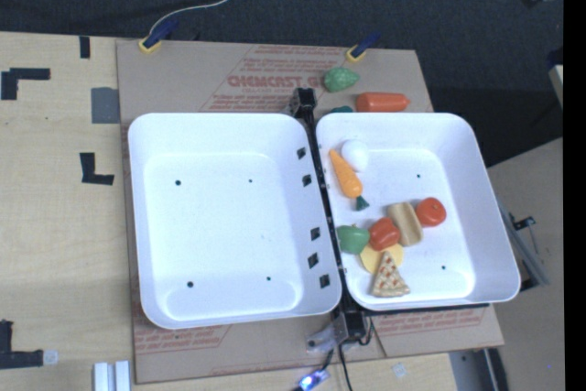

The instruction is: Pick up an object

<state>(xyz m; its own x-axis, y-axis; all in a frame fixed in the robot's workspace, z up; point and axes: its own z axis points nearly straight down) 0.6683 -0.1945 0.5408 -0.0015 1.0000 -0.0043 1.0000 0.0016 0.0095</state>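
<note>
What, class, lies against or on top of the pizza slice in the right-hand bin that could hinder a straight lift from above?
Nothing lies on the pizza slice. A yellow piece touches its upper left tip, with a red item and a green item just beyond. The bin wall stands apart on its right.

Two bins sit side by side on a cardboard sheet [265, 73] on the tabletop [55, 197]. The right bin [458, 151] holds a toy carrot [345, 174] beside an egg [354, 154], with a hot dog [405, 222], tomato [430, 212] and pizza slice [389, 276] nearer the front. The left bin [220, 197] lies beside it.
</note>
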